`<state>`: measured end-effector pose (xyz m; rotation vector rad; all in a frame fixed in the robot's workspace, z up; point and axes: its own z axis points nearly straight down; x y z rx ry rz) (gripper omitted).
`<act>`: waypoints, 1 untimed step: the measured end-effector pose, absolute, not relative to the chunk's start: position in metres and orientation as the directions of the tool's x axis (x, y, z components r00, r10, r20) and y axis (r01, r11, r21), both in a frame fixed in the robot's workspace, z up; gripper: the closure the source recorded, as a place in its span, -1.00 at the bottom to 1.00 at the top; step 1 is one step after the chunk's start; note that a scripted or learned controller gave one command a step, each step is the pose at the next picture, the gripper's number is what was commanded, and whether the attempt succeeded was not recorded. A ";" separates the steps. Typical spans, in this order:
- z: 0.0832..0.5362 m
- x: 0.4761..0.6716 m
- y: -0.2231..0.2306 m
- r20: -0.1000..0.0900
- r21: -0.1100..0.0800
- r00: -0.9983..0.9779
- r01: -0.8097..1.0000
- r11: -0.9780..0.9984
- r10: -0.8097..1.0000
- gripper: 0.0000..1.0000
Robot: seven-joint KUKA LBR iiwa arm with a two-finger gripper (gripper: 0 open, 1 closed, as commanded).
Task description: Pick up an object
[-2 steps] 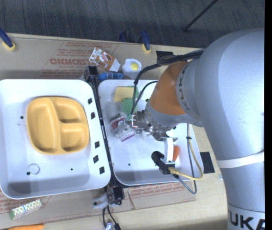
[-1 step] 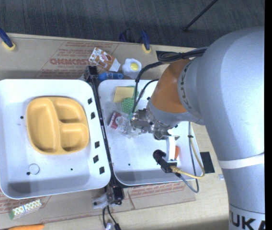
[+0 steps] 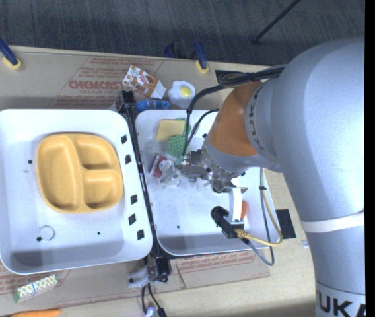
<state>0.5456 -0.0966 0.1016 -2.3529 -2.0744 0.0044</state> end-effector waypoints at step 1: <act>0.091 0.561 -0.092 0.000 -0.003 0.161 0.987 -0.161 0.987 -1.00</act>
